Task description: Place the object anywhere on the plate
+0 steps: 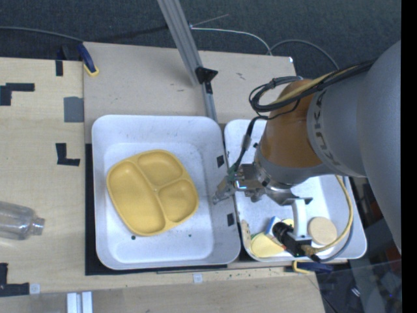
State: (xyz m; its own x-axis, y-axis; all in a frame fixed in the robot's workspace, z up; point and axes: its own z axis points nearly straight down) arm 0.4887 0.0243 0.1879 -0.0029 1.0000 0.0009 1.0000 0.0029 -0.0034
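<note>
The pale yellow piece (262,245) and tan disc (322,230) lie at the right bin's (329,191) near end, well apart from the yellow plate (152,191) in the left bin (117,135). The pincer (225,189) hangs over the wall between the bins; we cannot tell its opening or load. We'd confirm a grasp, then release low over a compartment.

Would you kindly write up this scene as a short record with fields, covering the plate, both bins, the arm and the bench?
plate: yellow, three compartments, flat in the left bin, nothing on it
left bin: white, holds the plate
right bin: white, holds a tan disc and a pale yellow object at its near end
arm: reaches over the right bin
pincer: by the rims where the bins meet
bench: clear bottle lying left of the bins
</note>
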